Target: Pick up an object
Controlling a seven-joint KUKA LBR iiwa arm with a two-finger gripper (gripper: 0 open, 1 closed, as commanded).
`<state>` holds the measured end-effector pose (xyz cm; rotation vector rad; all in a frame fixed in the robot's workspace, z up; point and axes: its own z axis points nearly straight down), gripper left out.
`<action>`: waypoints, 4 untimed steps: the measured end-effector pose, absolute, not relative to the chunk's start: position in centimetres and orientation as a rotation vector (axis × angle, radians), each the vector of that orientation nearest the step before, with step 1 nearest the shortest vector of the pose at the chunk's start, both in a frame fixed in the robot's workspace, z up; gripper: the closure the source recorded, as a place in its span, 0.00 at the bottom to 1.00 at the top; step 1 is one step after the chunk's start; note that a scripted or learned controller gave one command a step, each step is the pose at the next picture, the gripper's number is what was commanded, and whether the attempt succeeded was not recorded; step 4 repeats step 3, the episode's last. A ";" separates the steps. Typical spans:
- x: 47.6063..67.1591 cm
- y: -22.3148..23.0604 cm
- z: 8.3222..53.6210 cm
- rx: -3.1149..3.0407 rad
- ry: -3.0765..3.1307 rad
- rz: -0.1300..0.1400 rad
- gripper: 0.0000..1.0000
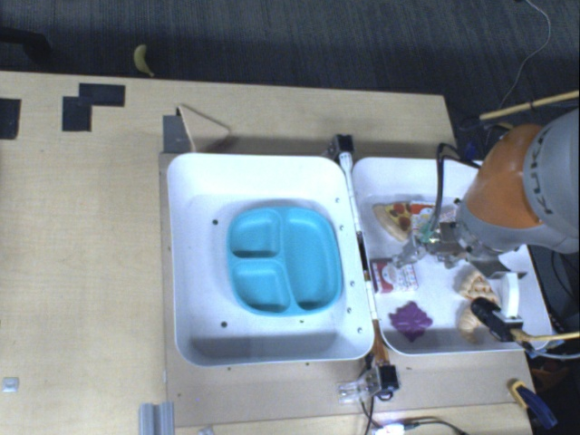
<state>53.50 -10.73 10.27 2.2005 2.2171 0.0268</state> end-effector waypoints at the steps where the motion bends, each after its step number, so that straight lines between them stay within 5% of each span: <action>1: 53.7 -10.6 11.4 2.194 2.222 0.033 1.00; 2: 53.7 -10.6 11.4 2.194 2.222 0.032 0.00; 3: 49.3 -10.2 9.0 2.208 2.213 0.020 0.00; 4: 49.3 -10.2 9.0 2.208 2.213 0.020 0.00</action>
